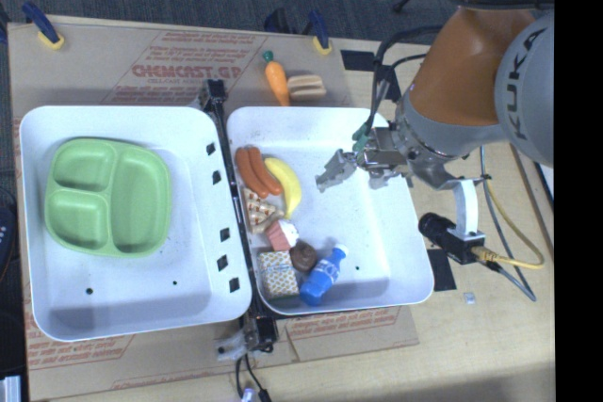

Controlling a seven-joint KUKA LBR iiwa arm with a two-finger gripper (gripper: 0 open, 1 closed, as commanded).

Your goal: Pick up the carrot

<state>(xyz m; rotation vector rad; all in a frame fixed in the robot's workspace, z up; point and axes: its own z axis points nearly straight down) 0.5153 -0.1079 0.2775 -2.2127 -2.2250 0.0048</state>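
**Mia:** What is on the left?

**Ben:** A white bin (113, 292) with a green plate (108, 198) in it. The plate has three parts. The bin sits on a brown cardboard sheet (170, 61) that lies on the surface (528, 325).

**Mia:** And next to it?

**Ben:** A second white bin (372, 235), touching the first one. Lots of toy food lies down its left side. At the top are two red sausages (256, 169), and a yellow banana (287, 185) is right beside them. Under those is a small waffle piece (257, 204), then a pink block (280, 235), and a brown donut (303, 256). At the bottom a checked box (278, 276) lies next to a blue bottle (322, 276).

**Mia:** Where is the carrot?

**Ben:** The carrot (275, 80) is not in a bin. It lies on the cardboard just above the top edge of the second bin. Its green end points away from the bin. A little sandwich (306, 88) is just beside it on the right.

**Mia:** Where is the pincer?

**Ben:** The pincer (337, 169) is over the second bin, right of the banana and well apart from the carrot. Nothing is in it. I cannot tell if it is wide or narrow.

**Mia:** And on the right?

**Ben:** The big grey and orange arm (471, 71) comes in from there.
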